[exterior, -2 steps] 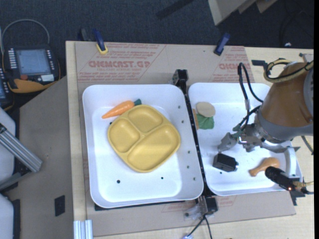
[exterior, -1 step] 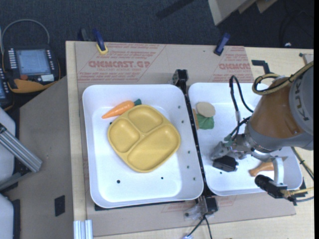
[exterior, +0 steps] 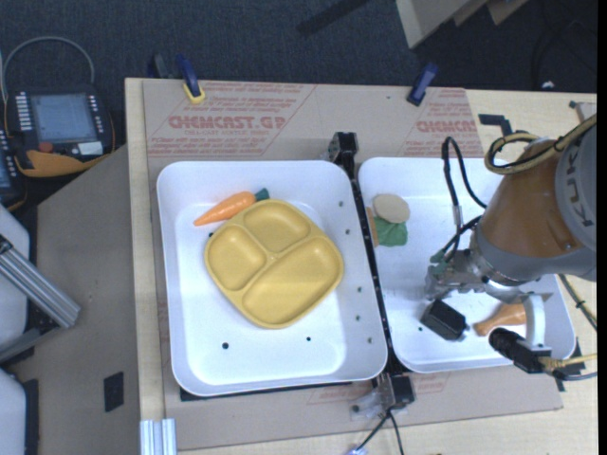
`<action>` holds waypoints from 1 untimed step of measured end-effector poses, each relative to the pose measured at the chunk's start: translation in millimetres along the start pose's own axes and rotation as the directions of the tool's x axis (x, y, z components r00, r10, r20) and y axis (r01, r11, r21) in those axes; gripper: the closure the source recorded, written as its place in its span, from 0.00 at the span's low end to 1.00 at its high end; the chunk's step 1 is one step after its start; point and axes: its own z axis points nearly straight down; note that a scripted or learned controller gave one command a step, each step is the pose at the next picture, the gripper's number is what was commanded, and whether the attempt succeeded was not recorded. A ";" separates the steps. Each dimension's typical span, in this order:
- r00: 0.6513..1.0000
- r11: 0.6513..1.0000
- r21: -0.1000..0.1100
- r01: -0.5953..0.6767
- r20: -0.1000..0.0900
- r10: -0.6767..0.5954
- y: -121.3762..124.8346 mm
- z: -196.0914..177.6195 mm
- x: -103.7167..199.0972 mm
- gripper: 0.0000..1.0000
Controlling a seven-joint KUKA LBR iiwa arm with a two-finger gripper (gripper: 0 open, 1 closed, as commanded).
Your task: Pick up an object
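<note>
while the gripper [exterior: 444,318] hangs low in the right bin [exterior: 417,349], the closest pick is that small orange piece [exterior: 500,318] just beside it, toward the arm's side, long axis lying roughly across the bin. i can't tell how the gripper is set, and nothing shows in its hold. a beige-and-green item [exterior: 389,218] sits farther up the bin.

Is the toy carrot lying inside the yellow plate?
No, the carrot lies on the left bin's floor, against the yellow plate's upper-left rim.
</note>
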 end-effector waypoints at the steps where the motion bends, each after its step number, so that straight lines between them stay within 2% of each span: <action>1: 1.000 1.000 -0.009 0.002 0.003 -0.002 4.7 -63.0 -0.6 1.00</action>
